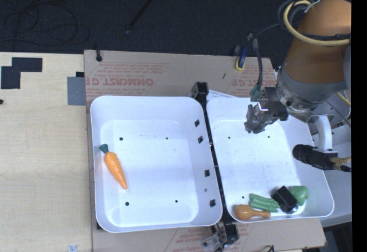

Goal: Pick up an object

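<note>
arm point(316, 44): reaches in from the right, orange band up top, wrist over the right bin's far side
gripper point(256, 123): hangs above the right bin point(258, 153), far half, nothing seen between its fingers; spread of the fingers, cannot tell
carrot point(114, 168): left bin point(149, 124), by its left wall, green top pointing far
near-right corner of right bin: green pod point(264, 202), black block point(284, 198), green piece point(299, 192), orange pear-shaped toy point(250, 212), clustered and touching
gripper vs cluster: well apart
</note>
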### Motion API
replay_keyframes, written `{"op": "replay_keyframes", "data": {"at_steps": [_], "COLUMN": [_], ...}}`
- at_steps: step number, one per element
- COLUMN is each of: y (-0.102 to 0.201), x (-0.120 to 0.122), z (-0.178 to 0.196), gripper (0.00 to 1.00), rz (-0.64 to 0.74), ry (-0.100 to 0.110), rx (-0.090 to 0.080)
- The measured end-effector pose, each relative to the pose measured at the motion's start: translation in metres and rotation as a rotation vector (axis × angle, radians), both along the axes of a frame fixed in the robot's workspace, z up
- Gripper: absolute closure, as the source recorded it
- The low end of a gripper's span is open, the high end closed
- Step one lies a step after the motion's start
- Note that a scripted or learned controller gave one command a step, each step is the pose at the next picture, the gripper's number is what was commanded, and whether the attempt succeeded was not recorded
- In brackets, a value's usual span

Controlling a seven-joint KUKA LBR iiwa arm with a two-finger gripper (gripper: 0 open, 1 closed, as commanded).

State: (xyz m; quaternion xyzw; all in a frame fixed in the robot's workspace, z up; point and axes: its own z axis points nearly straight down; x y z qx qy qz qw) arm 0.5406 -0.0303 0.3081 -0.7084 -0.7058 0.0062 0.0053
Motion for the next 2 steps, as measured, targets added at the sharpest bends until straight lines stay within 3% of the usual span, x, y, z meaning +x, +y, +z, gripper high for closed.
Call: {"op": "replay_keyframes", "data": {"at_steps": [1, 2], "y": [0.057, 0.121], "x": [-0.002, -0.013], "z": [0.025, 0.058], "gripper": [1.00, 1.00], "rz": [0.010, 0.010], "ry": [-0.015, -0.016], "rx": [0.003, 0.002]}}
